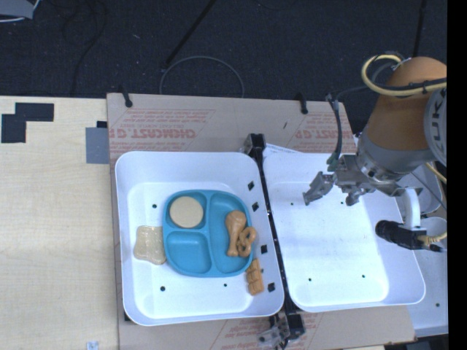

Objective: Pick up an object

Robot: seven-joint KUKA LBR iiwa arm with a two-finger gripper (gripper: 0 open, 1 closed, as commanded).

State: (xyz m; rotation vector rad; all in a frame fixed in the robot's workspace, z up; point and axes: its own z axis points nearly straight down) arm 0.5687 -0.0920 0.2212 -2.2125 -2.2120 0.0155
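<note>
Over right bin (365, 283) | jaws (334, 189) spread, unladen | blue tray (193, 257) in left bin (146, 173)

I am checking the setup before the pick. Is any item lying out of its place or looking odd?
Two items lie off the blue divided plate in the left bin: a pale bread-like piece against its left edge and a small brown piece by its lower right corner.

A divided tray (191, 257) lay in the left bin (139, 172). A cracker (149, 244) lay just left of the tray, a pretzel (240, 233) in its right compartment, the tool (333, 191) well right.
</note>
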